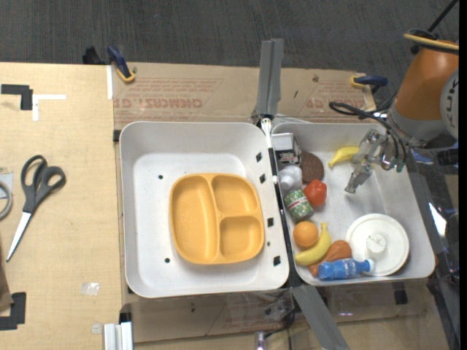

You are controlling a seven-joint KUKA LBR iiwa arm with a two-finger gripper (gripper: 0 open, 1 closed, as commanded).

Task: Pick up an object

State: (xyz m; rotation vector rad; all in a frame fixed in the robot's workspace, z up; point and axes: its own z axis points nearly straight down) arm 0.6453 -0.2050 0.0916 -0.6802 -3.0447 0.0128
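The arm (430,86) is cut off by the right edge, so only its orange band and wrist show. Beside the white lid (377,243), the carrot (332,254) lies half hidden under the banana (314,248) and the blue bottle (343,269). Farther from the lid, a small boxed item (284,150) is too blurred to name.

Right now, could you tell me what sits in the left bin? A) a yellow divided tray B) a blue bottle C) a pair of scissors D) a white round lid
A: the yellow divided tray lies alone inside the left bin; the fruit and other items are in the right bin.
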